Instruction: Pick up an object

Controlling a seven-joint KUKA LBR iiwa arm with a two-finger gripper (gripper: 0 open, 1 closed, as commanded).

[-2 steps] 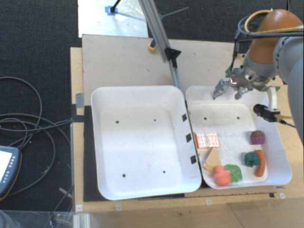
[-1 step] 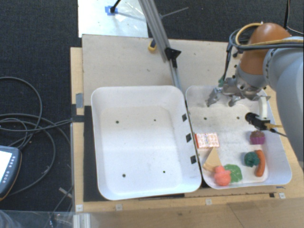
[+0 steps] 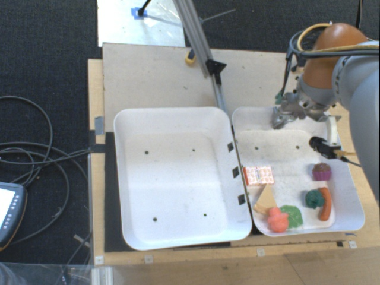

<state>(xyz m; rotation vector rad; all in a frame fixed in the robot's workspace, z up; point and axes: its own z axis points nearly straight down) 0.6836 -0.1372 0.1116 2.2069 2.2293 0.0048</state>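
Gripper (image 3: 284, 116) hangs over the far rim of the right bin (image 3: 350, 215), and whether it is open or closed cannot be told from this slant; nothing shows in its grasp. All the objects lie toward that bin's near end: a red-and-white checked block (image 3: 258, 175) by the divider, a tan wedge (image 3: 265, 200), a red piece (image 3: 277, 219), a green piece (image 3: 292, 216), a dark green lump (image 3: 314, 199), an orange stick (image 3: 325, 203) and a purple lump (image 3: 322, 171). Beside it sits the left bin (image 3: 127, 177).

Left bin (image 3: 127, 159) offers open floor; right bin's near end (image 3: 350, 221) crowded with toys (image 3: 279, 218).
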